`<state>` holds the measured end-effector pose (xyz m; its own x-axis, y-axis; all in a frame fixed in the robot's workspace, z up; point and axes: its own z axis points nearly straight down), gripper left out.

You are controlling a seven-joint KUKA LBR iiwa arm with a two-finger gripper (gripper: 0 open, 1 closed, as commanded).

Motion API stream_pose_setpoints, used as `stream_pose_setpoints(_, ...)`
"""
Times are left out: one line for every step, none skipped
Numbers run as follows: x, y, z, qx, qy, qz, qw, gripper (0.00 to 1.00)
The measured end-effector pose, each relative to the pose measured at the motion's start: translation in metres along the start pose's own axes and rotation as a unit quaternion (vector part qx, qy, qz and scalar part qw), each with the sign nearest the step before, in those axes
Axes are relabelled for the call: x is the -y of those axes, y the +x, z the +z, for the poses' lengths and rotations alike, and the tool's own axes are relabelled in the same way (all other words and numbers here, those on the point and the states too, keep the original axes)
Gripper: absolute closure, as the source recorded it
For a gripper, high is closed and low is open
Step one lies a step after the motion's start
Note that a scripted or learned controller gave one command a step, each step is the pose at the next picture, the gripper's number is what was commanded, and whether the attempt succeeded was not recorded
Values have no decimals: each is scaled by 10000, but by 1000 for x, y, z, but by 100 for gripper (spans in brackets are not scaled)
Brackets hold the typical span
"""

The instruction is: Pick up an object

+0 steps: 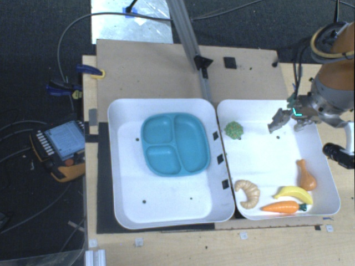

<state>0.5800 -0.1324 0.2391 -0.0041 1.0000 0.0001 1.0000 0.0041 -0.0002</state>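
Five food items are seen in the right bin [266, 148]. The broccoli [234, 129] is nearest, lying just left of the end effector [284, 119], which is spread apart and grasps nothing above the bin floor.

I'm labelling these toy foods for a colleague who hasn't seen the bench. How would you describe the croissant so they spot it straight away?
Look in the right-hand white bin, along its near edge. The croissant lies at the left end of the cluster there, close to the wall shared with the other bin. It is the pale tan, curled, ridged piece, unlike the yellow banana and orange carrot to its right.
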Motion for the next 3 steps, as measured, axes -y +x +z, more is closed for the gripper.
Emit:
stream_pose_setpoints(-1, 0, -1, 1, -10, -2, 10000, 0)
stream_pose_setpoints(3, 4, 42, 0, 9, 12, 10000, 0)
stream_pose_setpoints(1, 14, 93, -4, 14, -1, 10000, 0)
